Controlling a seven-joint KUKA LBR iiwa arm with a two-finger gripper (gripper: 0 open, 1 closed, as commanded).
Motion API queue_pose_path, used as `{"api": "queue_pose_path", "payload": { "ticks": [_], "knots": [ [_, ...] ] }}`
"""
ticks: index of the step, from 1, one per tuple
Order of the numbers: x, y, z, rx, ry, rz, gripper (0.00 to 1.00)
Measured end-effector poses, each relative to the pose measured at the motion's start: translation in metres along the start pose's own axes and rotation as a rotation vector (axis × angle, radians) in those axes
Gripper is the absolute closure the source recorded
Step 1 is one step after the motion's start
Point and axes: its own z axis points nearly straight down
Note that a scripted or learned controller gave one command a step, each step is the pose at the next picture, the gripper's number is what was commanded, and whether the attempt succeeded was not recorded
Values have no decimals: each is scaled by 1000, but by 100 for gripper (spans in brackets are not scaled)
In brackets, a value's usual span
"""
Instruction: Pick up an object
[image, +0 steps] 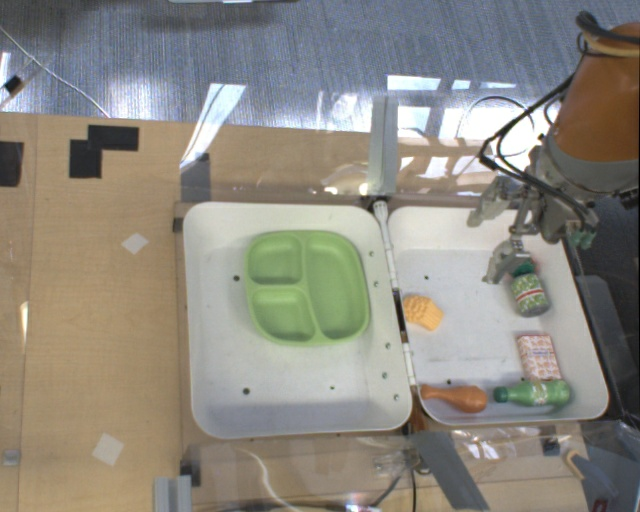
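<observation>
My gripper (510, 265) hangs over the back right part of the right bin (460, 255), open. Its left finger (498, 266) points down just left of a small green can with a red label (530, 293), and the other finger sits at the can's top end. The can lies on the bin floor and nothing is lifted. Further in the same bin are a yellow-orange crinkled piece (423, 313), a pink box (538, 357), a green bottle on its side (533, 395) and a brown-orange drumstick-shaped toy (455, 398).
The left bin (215, 330) holds a light green divided plate (305, 287). A ridge (392, 300) separates the two bins. The arm's orange band (600, 95) and black cables (515, 150) stand over the right bin's back right corner.
</observation>
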Motion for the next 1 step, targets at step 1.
{"api": "queue_pose_path", "payload": {
  "ticks": [1],
  "knots": [
    [-20,-46,135,-3,14,-42,0]
  ]
}}
